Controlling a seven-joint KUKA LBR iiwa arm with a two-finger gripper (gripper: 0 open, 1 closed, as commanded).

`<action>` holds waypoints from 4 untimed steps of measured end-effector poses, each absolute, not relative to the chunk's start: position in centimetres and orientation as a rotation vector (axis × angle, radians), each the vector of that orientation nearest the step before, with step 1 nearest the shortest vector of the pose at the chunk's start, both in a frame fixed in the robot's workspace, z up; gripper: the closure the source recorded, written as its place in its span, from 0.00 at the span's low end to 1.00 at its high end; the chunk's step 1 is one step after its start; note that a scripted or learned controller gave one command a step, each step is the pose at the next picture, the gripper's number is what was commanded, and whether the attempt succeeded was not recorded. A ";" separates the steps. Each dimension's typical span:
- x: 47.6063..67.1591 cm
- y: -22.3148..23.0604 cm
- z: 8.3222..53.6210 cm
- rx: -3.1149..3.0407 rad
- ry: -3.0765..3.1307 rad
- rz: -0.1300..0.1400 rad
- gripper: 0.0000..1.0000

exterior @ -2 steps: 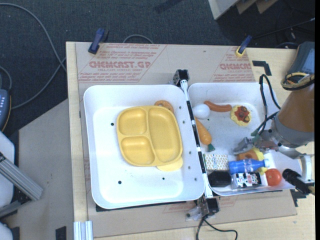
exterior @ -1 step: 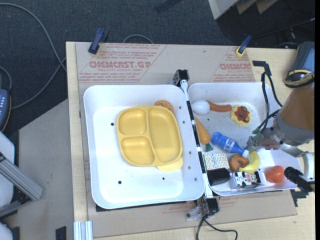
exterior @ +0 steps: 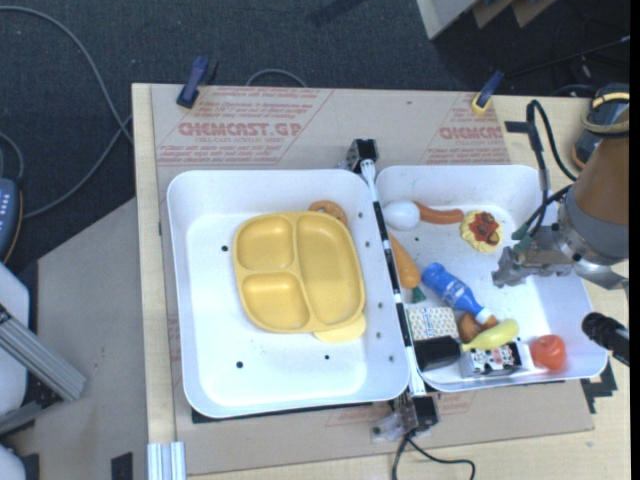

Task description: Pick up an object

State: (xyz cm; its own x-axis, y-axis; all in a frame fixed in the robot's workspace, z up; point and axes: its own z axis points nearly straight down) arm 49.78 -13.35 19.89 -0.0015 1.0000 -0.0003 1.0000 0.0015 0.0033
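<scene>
So far, by the look of it, nothing had been picked up. The gripper [exterior: 508,268] hung over the right bin [exterior: 520,180], near its right-hand side, above a bare patch of white floor, and I could see no object between its fingers. Whether those fingers stood apart or together I could not tell from where the camera looked.

The things to choose from all lay in that right bin. A blue bottle [exterior: 452,293] lay on a slant just left of the gripper, closest of the lot. Further back sat a white egg [exterior: 402,214], with a sausage [exterior: 440,213] just beside it and a small yellow-and-red toy [exterior: 482,228] beyond that. A carrot [exterior: 404,263] lay along the bin's left wall. Toward the front were a patterned card [exterior: 432,321], a black block [exterior: 436,352], a banana [exterior: 492,335] resting on a small box [exterior: 492,359], and a tomato [exterior: 547,350] in the corner.

The left bin [exterior: 190,298] held a yellow divided tray [exterior: 298,270], with something brownish peeking out behind its far edge.

My judgement was that the task stood at its start: the arm was over the bin, but the choosing, the closing and the lift all remained.
</scene>
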 end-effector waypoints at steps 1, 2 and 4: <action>49.7 -13.4 19.8 2.221 2.221 0.000 0.00; 49.0 -12.4 8.7 2.219 2.219 0.005 0.00; 48.0 -13.2 8.4 2.223 2.222 -0.001 0.00</action>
State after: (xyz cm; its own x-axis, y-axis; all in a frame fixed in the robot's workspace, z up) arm 47.99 -13.21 8.42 0.0004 1.0000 0.0005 1.0000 -0.0004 -0.0013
